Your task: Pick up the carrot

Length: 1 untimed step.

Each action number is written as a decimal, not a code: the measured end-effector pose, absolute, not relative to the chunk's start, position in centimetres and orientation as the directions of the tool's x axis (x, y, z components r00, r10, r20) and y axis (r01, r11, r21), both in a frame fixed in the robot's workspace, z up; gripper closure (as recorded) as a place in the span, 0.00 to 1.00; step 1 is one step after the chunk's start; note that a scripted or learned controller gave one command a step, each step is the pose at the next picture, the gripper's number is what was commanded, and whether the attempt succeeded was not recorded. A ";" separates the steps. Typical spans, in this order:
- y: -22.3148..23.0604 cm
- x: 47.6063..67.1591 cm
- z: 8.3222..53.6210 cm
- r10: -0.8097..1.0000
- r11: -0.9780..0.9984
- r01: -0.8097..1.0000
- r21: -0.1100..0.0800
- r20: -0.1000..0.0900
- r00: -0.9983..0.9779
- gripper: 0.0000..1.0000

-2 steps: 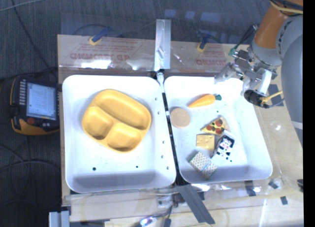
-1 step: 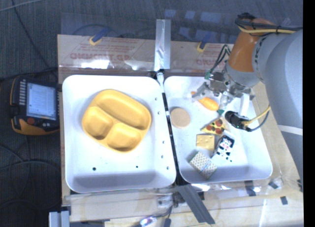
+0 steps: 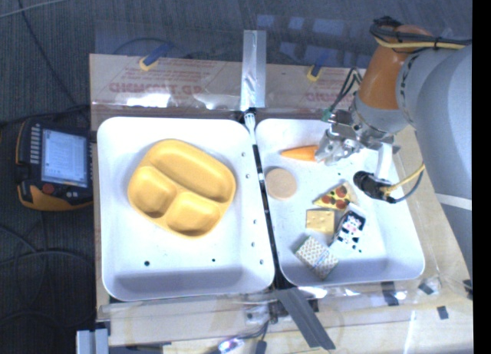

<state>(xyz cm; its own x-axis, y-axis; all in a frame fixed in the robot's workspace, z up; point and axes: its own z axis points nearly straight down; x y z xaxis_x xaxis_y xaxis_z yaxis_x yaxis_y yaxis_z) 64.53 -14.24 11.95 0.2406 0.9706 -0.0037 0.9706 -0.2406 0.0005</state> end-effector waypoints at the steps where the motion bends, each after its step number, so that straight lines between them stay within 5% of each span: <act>1: -14.2 64.5 11.9 0.971 -0.241 0.971 0.000 -0.003 0.241 0.00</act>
<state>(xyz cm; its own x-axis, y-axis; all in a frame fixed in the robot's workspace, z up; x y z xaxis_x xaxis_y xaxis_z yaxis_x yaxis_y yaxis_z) 64.52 -14.23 11.93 0.2407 0.9706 -0.0034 0.9706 -0.2407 0.0003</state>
